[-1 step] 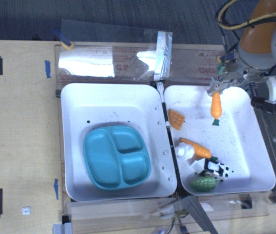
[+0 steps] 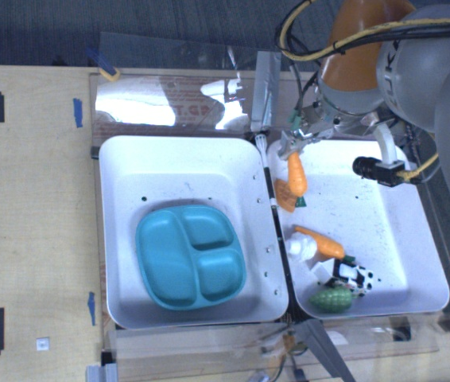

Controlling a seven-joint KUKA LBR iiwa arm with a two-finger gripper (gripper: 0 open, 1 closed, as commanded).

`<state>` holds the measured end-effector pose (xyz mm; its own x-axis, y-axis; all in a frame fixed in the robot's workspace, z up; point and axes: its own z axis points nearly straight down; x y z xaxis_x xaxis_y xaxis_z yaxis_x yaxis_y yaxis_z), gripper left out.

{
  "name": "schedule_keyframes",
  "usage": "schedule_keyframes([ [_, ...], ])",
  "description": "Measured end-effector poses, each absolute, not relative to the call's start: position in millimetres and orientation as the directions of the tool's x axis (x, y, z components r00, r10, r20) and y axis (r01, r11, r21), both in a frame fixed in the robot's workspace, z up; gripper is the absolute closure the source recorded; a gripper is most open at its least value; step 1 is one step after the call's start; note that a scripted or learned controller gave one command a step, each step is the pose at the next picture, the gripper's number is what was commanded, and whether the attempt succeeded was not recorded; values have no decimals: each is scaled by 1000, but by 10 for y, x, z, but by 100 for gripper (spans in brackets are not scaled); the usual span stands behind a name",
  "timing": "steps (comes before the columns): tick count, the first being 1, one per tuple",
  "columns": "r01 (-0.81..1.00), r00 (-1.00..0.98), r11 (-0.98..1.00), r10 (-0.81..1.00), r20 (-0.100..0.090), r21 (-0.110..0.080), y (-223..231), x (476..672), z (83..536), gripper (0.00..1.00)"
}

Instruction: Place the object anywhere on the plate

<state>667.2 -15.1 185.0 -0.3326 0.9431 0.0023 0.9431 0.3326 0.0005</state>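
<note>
End effector (image 2: 296, 146) hovers at the upper left of the right bin (image 2: 404, 237), seemingly pinching a small orange carrot (image 2: 296, 173) by its top, a light, stiff, slick toy best gripped mid-body, with the teal plate (image 2: 189, 253) waiting lower left.

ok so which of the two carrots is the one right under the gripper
The upper carrot, hanging upright just below the gripper near the right bin's top-left corner. The other carrot lies flat lower down, beside the green toy.
</note>
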Motion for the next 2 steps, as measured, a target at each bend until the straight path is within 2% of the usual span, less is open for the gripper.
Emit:
schedule_keyframes([
  [1, 871, -491, 491, 871, -1, 5, 939, 6670, 1936, 100],
  [2, 831, -556, 556, 831, 3, -1, 1906, 5871, 1653, 100],
])
